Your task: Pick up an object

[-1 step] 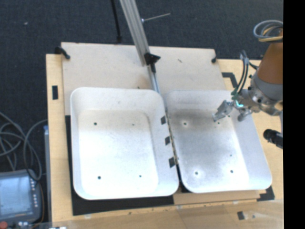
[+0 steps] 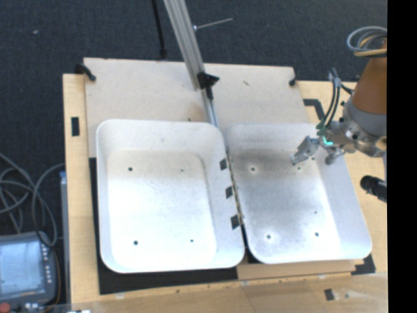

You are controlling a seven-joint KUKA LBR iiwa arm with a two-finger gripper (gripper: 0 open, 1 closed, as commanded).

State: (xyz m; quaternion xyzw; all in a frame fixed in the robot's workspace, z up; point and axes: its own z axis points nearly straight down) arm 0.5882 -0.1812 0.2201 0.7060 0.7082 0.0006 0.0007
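My gripper (image 2: 318,154) hangs over the upper right part of the right bin (image 2: 339,240), near its far right corner. Its two grey fingers (image 2: 303,151) are spread apart and point down and left, and only the bin's speckled white floor shows between them. The gripper is open and holds nothing. The arm's orange band (image 2: 373,90) and grey wrist rise behind it at the right edge of the view. The left bin (image 2: 111,175) lies beside it, across the middle divide.
A slanted aluminium pole (image 2: 186,34) comes down from the top to the bins' shared far edge. Black clips (image 2: 229,192) line the divide between the bins. A small screen (image 2: 23,269) and cables (image 2: 26,181) sit off the bench at the left.
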